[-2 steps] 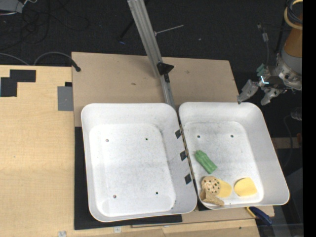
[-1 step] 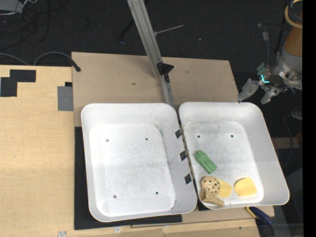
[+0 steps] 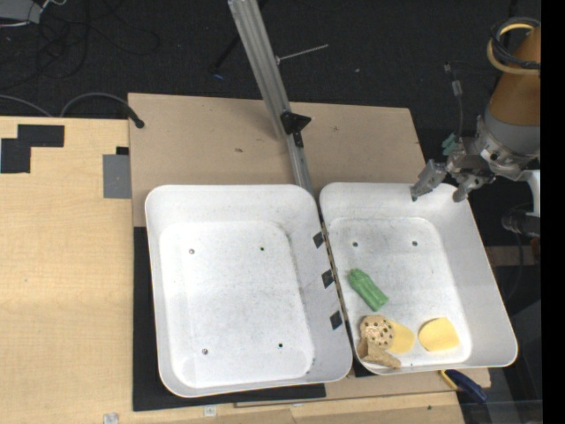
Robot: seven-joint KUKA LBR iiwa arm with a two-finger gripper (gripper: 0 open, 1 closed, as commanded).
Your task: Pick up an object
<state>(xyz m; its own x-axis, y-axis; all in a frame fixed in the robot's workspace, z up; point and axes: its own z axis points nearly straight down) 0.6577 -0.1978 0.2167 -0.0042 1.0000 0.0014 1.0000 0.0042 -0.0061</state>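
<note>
The claw [image 3: 439,182] hangs over the far right rim of the right bin [image 3: 468,228]. Its two fingers are spread apart, and there is nothing between them.

The things to pick are all far from it, down at the near end of that same bin. A green piece [image 3: 367,289] lies by the wall in the middle, tilted. Near it, in the near left corner, sits a cookie [image 3: 378,330] with dark dots. It touches a tan scrap [image 3: 382,356] and a flat yellow disc [image 3: 402,337]. A yellow block [image 3: 439,335] sits a little to the right, by itself. The left bin [image 3: 168,237] holds nothing to grab.

Here is what could go wrong, I think. The claw has to cross most of the bin first. If it drops straight down where it is now, it will close on air or bump the rim.

The cookie pile is tricky. The pieces touch, so the fingers may land on two at once and push them apart. They also sit right in the corner, so a finger could hit the wall.

The green piece is close to the middle wall and tilted. If the fingers do not line up with it, it may roll or slip out.

The yellow block looks like the safest pick, because it has room around it.
</note>
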